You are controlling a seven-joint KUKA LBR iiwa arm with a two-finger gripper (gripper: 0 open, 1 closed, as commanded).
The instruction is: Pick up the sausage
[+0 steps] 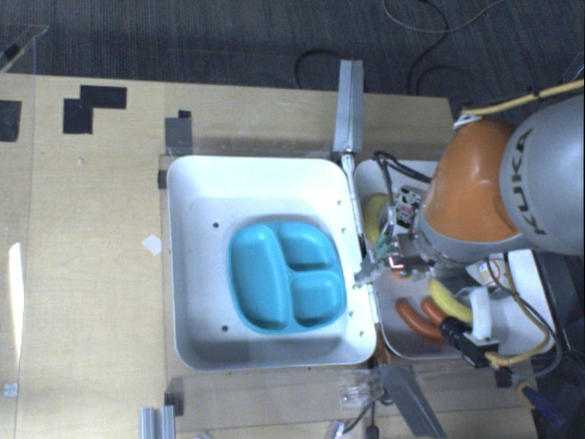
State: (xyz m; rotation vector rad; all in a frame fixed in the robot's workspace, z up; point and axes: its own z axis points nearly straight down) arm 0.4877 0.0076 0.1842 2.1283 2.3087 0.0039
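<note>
Left white bin (196,245) in front of you: a blue three-compartment plate (285,274) lies flat in it, right of center. In the right bin (388,332) you'll spot a yellow banana-like piece (450,302) and another yellow item (376,212) by its left wall.

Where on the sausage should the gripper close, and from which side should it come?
Probably its middle, from straight above, fingers across its short width. The sausage lies flat and slanted on the right bin's floor, a banana close beside it, so a side approach looks crowded. The arm hides part of the bin.
</note>
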